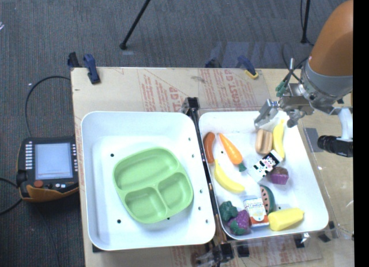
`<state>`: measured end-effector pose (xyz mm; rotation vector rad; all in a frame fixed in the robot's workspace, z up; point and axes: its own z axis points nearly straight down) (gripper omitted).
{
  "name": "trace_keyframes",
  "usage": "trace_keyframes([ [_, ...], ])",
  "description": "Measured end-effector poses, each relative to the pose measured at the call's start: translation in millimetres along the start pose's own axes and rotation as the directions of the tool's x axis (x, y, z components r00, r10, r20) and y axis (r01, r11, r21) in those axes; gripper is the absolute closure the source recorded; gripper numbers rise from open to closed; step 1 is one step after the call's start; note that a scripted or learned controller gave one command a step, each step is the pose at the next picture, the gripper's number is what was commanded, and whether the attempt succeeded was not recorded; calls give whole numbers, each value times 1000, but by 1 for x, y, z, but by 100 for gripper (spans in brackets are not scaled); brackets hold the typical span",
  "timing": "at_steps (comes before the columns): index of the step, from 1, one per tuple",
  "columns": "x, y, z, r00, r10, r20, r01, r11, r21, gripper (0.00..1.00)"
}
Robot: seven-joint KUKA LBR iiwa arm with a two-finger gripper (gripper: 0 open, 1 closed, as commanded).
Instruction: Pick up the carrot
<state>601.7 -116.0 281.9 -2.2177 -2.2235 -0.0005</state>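
Carrot lies in the right bin, between a sausage and a bread roll. Claw hangs wide, empty, above the bin's far edge.

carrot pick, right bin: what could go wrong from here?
1. The tapered orange carrot lies close beside the reddish-orange sausage and just above the yellow banana; fingers may catch a neighbour instead.
2. The two-finger gripper hangs over the tan bread roll and slim yellow banana, well off the carrot; a straight descent would likely land on those.
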Motion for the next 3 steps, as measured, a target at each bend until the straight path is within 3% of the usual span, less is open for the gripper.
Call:
trace_keyframes([
  [1,27,-7,177,995,-102,-6,102,995,21,0],
  [2,23,-1,159,996,-93,-4,93,996,4,100],
  [3,74,-64,95,980,198,-2,-198,980,7,100],
])
